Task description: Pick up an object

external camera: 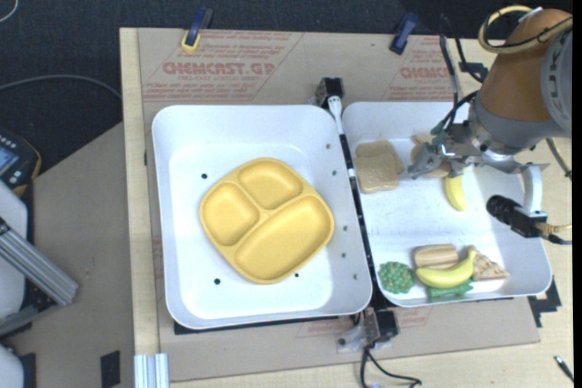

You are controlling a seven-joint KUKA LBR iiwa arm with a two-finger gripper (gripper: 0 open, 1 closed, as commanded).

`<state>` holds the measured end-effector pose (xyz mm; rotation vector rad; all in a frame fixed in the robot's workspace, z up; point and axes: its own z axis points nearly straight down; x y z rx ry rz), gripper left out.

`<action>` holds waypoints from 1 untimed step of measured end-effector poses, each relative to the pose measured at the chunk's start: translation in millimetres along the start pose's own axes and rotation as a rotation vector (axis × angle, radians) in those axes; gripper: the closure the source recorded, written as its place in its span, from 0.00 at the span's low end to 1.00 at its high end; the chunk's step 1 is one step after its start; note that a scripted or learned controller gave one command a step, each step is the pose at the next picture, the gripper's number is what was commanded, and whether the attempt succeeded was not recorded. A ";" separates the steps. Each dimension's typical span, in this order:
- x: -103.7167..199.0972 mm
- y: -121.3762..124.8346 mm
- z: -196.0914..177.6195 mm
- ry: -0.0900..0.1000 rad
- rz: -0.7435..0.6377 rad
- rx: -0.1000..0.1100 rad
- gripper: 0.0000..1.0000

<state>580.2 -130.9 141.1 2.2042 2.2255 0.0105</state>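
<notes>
Here, gripper (435, 155): low at twelve o'clock in the right bin (532, 282); whether its fingers are parted or grasp anything cannot be told.
Bread slice (377, 165): just at its nine o'clock.
Small banana (455, 192): at its five o'clock.
Food cluster (443, 269): near the front rim.
Yellow divided plate (265, 218): middle of the left bin (173, 195), bare floor all round.

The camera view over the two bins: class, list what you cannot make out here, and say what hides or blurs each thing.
1. The gripper: too small and blurred to read its state.
2. The small item behind it at the right bin's far wall: partly covered by the arm.
3. The pile of toy food at the near wall: pieces overlap, so the lower ones stay unclear.
</notes>
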 end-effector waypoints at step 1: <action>85.2 3.2 -46.9 0.005 0.000 0.004 1.00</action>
